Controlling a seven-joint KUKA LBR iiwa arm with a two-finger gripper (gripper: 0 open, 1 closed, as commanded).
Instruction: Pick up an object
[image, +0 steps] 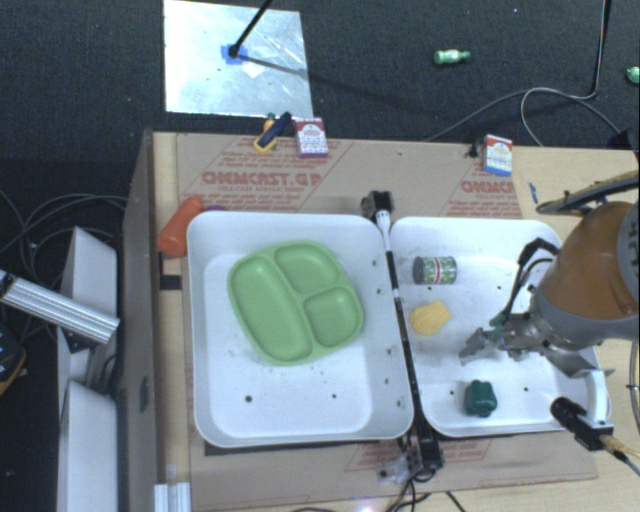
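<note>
Pale green divided tray (295, 300) in white left bin (230, 400); right bin (520, 250) holds yellow piece (431, 318), dark green object (480, 398), green-labelled can (435, 269).

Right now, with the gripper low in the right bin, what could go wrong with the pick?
The gripper sits between the yellow piece and the dark green object, over neither, so it may close on nothing. The small can lies on its side and could roll if nudged.
</note>
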